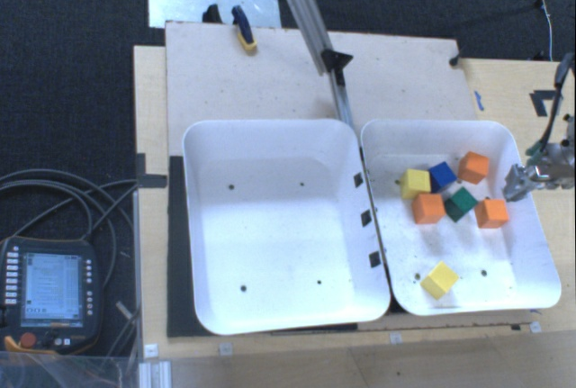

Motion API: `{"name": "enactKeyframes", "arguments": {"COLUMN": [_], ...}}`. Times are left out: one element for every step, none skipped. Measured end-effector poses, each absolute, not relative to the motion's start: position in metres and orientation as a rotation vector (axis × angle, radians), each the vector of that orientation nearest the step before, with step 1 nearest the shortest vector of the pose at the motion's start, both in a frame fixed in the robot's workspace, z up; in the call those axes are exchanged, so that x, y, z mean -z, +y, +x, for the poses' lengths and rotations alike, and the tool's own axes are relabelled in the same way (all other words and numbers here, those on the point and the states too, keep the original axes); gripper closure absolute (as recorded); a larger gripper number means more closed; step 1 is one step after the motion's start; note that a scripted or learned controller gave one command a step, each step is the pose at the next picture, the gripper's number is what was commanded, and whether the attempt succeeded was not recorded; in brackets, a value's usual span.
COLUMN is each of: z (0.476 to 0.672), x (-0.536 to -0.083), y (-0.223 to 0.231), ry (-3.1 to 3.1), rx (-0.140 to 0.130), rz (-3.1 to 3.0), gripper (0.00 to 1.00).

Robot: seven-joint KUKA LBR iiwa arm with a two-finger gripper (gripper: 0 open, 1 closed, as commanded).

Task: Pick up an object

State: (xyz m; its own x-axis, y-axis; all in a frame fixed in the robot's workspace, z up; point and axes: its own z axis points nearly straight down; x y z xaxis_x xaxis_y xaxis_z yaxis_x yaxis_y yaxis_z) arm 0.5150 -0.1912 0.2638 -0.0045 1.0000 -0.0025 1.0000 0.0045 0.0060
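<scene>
**A:** Where does the arm stand now?

**B:** The grey two-finger gripper hangs at the right wall of the right-hand shallow white bin, just beside the small orange cube nearest that wall. Whether its fingers are open or closed I cannot tell; nothing shows between them.

**A:** Which block would you go for?

**B:** That orange cube looks the nearest candidate, but it sits close to the wall, and a dark green cube lies just to its left. The fingers should come straight down, straddling it along the freer direction.

**A:** Anything easier?

**B:** The yellow cube lies well apart from the cluster, with bare floor all round. The left-hand white bin offers open room on the worktop.
</scene>
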Motion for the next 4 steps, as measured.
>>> {"name": "enactKeyframes", "arguments": {"z": [0.515,0.519,0.525,0.53], "x": [-0.252,-0.261,-0.252,-0.257], "y": [-0.136,-0.086,-0.037,0.022], "ry": [2.233,2.233,2.233,2.235], "rx": [-0.004,-0.006,-0.003,-0.005], "rz": [2.21,2.208,2.21,2.208], "gripper": [1.0,1.0,1.0,1.0]}}
